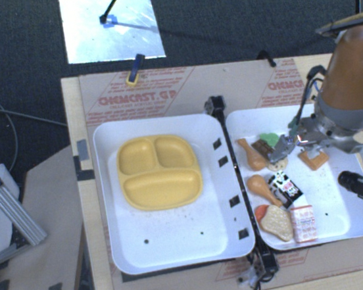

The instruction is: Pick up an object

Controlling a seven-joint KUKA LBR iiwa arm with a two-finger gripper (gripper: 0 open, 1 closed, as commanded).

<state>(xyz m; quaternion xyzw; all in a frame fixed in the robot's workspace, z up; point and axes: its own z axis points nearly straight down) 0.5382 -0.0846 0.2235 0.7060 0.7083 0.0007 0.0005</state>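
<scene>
Dark carpet surrounds the tabletop [180,85]. Pincer [280,151] hangs low in the right bin [356,214], over toy food beside a chicken drumstick [251,153]; its spread can't be told. Approach step; next needs descent, closure.

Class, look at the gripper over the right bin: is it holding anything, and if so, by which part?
It cannot be told. The gripper is low among the toy foods in the right bin, beside a brown piece, but no object shows between its fingers.
</scene>
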